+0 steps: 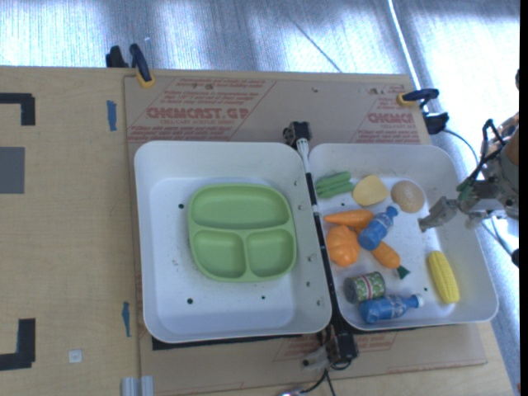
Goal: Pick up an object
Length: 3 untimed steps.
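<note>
While the gripper hung over the right bin, near its right wall, jaws looked apart w/ nothing between; prob. lining up for a pick. Toy corn cob lay just below it, bread roll to its left. Left bin held a green divided plate.

Robotics lab test bench, cardboard sheet clamped to the tabletop, two white bins of plastic toy food, blue tape marks, loose cables
</note>
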Tool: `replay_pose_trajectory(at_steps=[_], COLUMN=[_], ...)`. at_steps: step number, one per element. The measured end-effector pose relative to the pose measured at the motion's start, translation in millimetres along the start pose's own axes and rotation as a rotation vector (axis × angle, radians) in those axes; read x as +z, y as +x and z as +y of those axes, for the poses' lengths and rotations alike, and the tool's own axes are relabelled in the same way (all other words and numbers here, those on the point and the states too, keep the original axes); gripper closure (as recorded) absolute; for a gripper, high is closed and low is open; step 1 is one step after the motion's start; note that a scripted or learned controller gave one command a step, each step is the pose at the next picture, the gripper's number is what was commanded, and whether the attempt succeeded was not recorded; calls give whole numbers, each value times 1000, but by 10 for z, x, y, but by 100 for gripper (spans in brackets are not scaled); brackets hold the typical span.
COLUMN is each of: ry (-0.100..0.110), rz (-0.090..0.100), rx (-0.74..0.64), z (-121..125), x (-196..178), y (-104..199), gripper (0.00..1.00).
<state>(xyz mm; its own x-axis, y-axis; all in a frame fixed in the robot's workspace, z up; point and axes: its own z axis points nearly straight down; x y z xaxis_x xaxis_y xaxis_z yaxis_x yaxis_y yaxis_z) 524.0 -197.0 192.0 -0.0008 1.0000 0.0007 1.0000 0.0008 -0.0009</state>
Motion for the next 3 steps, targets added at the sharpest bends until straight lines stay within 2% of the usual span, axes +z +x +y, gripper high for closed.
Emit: replay_pose_trajectory(at_steps=[1,2,3], ry=[-2,-6,-6], rz=[-1,-2,-2], rx=[1,-1,-1], z=[-317,145,815], x=[950,1053,1056], y=[353,906,917], gripper=[0,0,0])
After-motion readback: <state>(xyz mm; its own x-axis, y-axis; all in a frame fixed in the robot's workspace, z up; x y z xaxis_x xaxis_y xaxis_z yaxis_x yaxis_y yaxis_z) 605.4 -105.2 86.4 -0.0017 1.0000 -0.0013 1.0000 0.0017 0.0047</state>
